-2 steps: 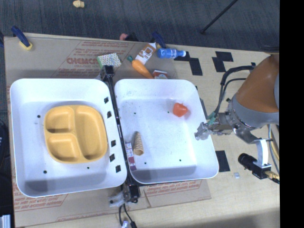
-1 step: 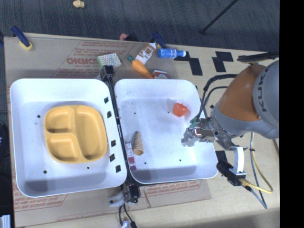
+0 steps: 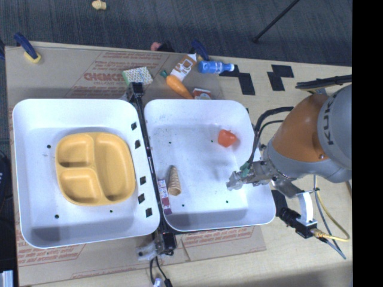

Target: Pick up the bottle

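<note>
A small bottle with a blue label [image 3: 214,67] lies on its side on the cardboard behind the right bin [image 3: 257,211]. Beside it to the left lies a white and orange bottle [image 3: 183,67]. Both are outside the bins. My gripper [image 3: 237,180] hangs low over the right part of the right bin, close to its right wall and well in front of both bottles. The grey arm with its orange band [image 3: 305,139] reaches in from the right.
The right bin holds a brown ice cream cone [image 3: 173,180] near its left wall and a red round item [image 3: 227,138] at the back. An orange carrot [image 3: 178,86] lies behind that bin. The left bin [image 3: 27,220] holds a yellow divided plate [image 3: 96,167].
</note>
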{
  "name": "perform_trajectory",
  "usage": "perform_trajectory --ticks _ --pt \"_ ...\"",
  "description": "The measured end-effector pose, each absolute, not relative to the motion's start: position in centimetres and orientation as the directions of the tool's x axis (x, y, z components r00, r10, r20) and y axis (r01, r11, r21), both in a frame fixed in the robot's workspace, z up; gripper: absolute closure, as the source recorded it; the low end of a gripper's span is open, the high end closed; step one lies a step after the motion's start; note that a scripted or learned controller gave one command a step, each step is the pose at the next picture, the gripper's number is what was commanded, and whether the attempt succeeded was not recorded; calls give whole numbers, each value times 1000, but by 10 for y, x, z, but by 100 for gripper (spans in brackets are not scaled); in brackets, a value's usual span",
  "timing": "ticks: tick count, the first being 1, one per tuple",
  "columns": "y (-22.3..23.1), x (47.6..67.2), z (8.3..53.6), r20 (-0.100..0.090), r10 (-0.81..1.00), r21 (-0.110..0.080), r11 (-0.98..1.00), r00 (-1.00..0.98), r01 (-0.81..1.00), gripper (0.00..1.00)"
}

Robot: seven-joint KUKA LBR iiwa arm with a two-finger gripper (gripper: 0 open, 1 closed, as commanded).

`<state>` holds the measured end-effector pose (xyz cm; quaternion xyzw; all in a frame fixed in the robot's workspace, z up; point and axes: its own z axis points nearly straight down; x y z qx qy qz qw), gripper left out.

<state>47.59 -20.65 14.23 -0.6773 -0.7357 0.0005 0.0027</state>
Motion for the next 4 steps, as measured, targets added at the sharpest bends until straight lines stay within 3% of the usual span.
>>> perform_trajectory --ticks 1,2,3,4 --pt "-211 477 204 0 967 -2 -255 255 967 100" --pt "-204 476 208 0 850 -2 -527 527 850 100" --pt "-151 476 197 -2 551 -8 -835 835 551 100" --pt "-164 476 215 -4 207 -5 -978 978 207 100"
